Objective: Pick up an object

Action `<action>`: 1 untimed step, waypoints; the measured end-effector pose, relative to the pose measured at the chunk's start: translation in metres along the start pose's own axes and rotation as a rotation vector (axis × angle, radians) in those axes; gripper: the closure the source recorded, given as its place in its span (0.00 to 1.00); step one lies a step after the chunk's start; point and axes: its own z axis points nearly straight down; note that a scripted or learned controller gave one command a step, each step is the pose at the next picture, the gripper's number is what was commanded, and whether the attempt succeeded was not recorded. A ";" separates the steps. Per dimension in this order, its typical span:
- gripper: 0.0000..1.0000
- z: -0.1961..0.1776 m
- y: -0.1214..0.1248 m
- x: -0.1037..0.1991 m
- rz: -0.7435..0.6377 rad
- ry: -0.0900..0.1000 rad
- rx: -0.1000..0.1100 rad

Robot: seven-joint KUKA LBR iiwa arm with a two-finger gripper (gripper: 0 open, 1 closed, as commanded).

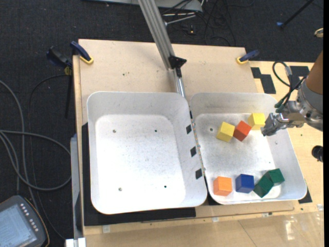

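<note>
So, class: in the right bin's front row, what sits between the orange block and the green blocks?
The blue block, seen in the camera view, sits between the orange block and the green blocks.

On my tabletop (133,60) two bins sit side by side, touching along their inner edges: the left bin (103,153) and the right bin (293,158). All the blocks lie in the right bin. Toward its back, three sit in a row: one block (225,131) on the left, a second (242,130) touching its right side, and a third (257,120) just behind and right of that. My tool (269,128) reaches in from the right, just beside that third block. Along the bin's front edge lie four more: one (222,186) leftmost, another (245,183) right of it, then two (264,185) (276,176) touching each other at the right corner.
</note>
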 end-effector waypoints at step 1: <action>1.00 0.004 0.028 0.053 -0.005 0.003 0.005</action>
